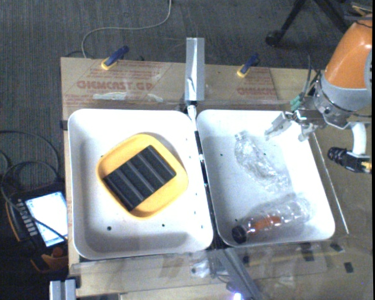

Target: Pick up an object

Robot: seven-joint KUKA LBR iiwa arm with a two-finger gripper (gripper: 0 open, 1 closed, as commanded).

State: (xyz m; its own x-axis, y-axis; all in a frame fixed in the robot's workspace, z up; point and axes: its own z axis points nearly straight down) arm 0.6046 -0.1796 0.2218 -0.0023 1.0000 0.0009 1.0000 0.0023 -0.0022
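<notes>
Pincer (290,122) hovers at right bin's (222,220) far edge, fingers apart, nothing held. Crumpled plastic bag (257,161) lies just below-left of pincer; bottle (272,217) further below. Pick not yet begun, approx.

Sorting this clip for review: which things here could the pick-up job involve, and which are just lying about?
Belonging to the job:
- gripper, over the right bin's far corner
- yellow tray with black ribbed insert, left bin
- crumpled clear plastic, right bin
- clear bottle with dark cap, lying in the right bin

Lying about:
- two blue-and-yellow clamps on the cardboard
- tablet on the floor
</notes>
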